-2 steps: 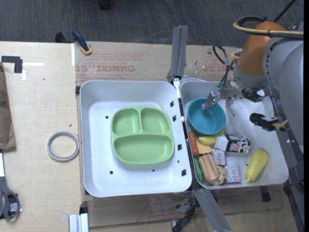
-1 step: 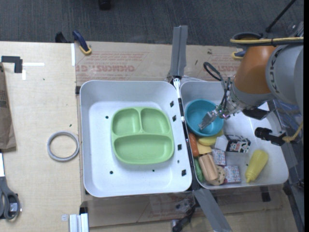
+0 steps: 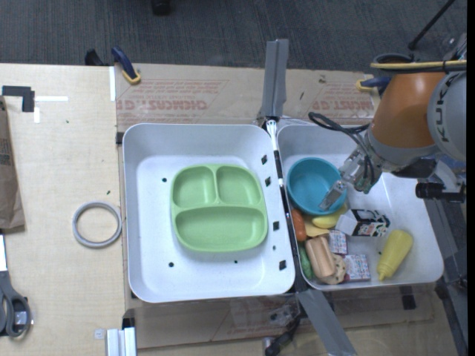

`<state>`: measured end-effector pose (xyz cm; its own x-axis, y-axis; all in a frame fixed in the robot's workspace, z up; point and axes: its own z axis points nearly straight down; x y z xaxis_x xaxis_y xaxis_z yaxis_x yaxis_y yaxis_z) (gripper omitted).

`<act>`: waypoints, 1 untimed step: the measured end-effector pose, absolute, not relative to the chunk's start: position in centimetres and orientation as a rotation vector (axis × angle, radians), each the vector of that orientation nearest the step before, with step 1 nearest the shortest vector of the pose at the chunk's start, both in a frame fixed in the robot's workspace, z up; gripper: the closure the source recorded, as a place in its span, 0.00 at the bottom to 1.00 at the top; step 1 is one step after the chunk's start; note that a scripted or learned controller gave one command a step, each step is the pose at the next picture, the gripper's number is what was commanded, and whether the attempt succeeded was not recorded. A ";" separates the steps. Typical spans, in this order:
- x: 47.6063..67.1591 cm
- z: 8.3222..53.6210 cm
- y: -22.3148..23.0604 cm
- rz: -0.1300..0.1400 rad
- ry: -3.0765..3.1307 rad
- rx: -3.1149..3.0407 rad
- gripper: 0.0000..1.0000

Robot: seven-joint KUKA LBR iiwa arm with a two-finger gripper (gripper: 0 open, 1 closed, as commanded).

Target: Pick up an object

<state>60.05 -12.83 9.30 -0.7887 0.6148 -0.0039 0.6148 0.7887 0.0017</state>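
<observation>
My gripper (image 3: 335, 193) hangs over the right bin (image 3: 415, 273), its fingers at the right rim of a blue bowl (image 3: 310, 184). Just below the bowl lie a yellow banana (image 3: 324, 221) and an orange carrot-like piece (image 3: 297, 223). A tan hot-dog bun (image 3: 321, 257), small printed packets (image 3: 349, 254), a black-and-white carton (image 3: 369, 222) and a yellow mustard bottle (image 3: 394, 253) lie along the bin's front. Nothing visible sits between the fingers.
The left bin (image 3: 141, 221) holds a green divided plate (image 3: 219, 208). A tape ring (image 3: 97, 223) lies on the bench to the left, scissors (image 3: 13, 314) at the lower left corner. A grey divider bar (image 3: 274, 76) rises between the bins.
</observation>
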 end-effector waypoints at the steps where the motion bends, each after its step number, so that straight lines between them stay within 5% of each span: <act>1: 60.0 9.2 -11.7 0.000 2.646 1.690 0.00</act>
